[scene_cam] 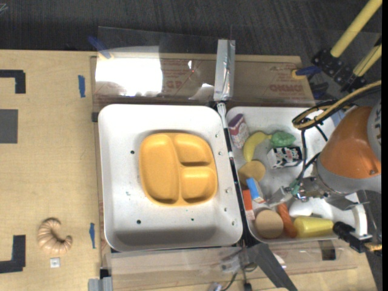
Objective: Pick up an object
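Observation:
The right bin (267,111) holds several objects. These include a yellow banana (254,144), a green item (282,139), a black-and-white carton (285,155), a purple-and-white packet (236,126), a blue tube (254,190), a tan round piece (268,223), an orange carrot (287,218) and a yellow bottle (313,226). My gripper (293,191) reaches in from the right, low over the bin's middle. It sits just above the carrot and a white item (301,210), below the carton. The grey wrist and orange band hide the bin's right side.
The left bin (112,162) holds a yellow divided plate (179,165). A tan curled object (54,235) lies on the wooden bench at the lower left. A clear panel (157,71) stands behind the bins. Yellow poles and cables (357,23) cross the upper right.

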Available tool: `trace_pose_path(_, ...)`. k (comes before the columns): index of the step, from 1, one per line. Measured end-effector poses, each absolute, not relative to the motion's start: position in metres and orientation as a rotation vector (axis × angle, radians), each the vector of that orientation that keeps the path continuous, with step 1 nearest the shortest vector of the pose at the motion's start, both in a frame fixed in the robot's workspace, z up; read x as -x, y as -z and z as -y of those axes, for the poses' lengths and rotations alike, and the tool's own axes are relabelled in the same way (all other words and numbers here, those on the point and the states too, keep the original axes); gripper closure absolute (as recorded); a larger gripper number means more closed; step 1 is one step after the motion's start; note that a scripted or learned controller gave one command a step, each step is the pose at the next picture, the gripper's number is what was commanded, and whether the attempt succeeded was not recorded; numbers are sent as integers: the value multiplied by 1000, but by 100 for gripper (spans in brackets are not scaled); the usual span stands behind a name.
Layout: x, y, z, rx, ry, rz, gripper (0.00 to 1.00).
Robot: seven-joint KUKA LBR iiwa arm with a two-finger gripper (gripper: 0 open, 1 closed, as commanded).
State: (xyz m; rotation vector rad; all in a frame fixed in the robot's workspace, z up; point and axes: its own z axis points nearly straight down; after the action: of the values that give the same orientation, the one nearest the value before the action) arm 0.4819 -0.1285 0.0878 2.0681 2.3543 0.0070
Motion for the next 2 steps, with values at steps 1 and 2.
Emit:
trace_pose_path(1, -480, -113, 133, -2000, -3, -2417, 0)
trace_pose_path(2, -513, -88, 105, -2040, -4, -2379, 0)
